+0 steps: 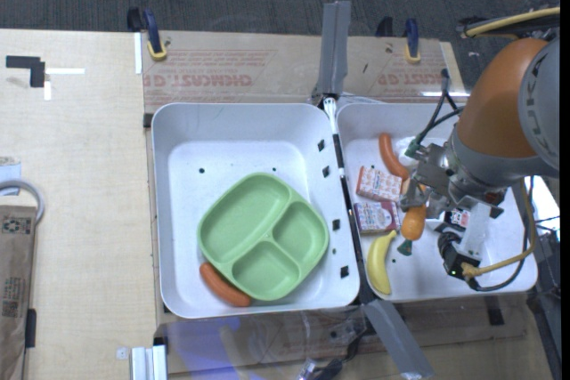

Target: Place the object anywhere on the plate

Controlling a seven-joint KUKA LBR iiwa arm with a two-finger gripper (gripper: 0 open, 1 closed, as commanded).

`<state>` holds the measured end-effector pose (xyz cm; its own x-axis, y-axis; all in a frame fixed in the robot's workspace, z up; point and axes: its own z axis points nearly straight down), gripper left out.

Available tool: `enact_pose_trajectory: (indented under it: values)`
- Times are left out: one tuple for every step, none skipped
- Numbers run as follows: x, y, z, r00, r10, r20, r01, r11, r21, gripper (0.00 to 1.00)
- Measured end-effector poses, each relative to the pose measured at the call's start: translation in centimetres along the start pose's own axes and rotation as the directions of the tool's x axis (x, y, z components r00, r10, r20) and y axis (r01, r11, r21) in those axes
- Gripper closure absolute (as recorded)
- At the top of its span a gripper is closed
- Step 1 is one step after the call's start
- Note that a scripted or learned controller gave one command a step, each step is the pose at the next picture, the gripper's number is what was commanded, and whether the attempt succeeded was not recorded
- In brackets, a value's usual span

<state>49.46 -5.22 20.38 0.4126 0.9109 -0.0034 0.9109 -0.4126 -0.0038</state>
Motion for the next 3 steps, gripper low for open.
enact_pose_trajectory:
  values:
    - [7.1,-3.8,-1.0,1.0,-0.025,-0.001,0.025,1.0,-0.001,1.0]
    - [9.4,-1.3,1.0,0.985,-0.175,0.001,0.175,0.985,-0.001,1.0]
    - [9.4,-1.3,1.0,0.985,-0.175,0.001,0.175,0.985,-0.001,0.0]
